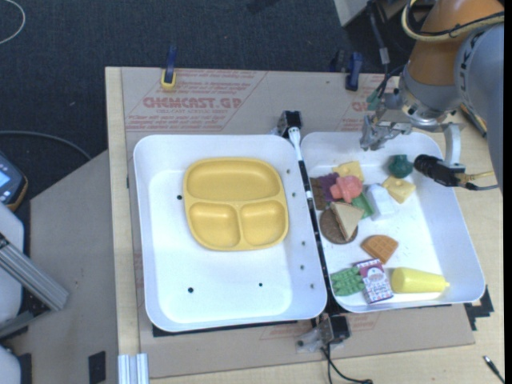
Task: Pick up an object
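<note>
- Arm (448, 30) comes in from top right; gripper (374, 137) hangs over the far rim of the right bin (464, 238), just above bare white floor.
- Fingers: two thin prongs pointing down, can't tell if spread or pressed together; nothing seen between them.
- Open room: far strip of right bin near gripper is bare, also its right side along the wall.
- Right bin holds the pickable stuff, packed toward the left wall and front: yellow piece (348, 169), pink piece (348, 188), dark green piece (399, 166), pale yellow wedge (398, 189), brown round w/ sandwich slice (340, 222), waffle-like orange bit (378, 248), green block (346, 282), small red-white box (374, 282), yellow tube shape (416, 280) at front.
- Nearest items to gripper: yellow piece & dark green piece, both apart from it.
- Left bin (152, 238) holds a yellow divided tray (236, 202), set toward the far half; near half is open floor.
- Bins touch side by side along the middle.
</note>
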`<move>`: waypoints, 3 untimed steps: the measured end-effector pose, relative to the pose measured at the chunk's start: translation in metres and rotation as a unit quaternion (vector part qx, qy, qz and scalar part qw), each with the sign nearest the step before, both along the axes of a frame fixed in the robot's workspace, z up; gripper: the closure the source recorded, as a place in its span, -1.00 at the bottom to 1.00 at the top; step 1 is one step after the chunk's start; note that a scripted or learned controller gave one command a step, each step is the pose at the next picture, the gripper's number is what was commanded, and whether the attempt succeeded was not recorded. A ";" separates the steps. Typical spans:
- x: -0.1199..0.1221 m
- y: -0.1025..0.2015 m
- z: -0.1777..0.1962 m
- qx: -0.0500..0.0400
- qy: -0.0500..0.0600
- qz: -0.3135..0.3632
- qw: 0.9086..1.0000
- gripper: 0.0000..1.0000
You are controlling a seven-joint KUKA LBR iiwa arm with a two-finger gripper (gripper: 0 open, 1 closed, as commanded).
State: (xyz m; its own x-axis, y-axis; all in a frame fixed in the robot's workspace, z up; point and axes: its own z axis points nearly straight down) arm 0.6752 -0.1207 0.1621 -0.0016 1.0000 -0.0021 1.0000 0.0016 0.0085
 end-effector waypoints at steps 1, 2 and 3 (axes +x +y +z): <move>0.010 -0.005 0.056 0.000 -0.001 0.000 1.000 1.00; 0.012 -0.005 0.064 0.000 0.001 0.000 1.000 1.00; -0.017 0.042 0.065 0.002 0.006 0.001 1.000 1.00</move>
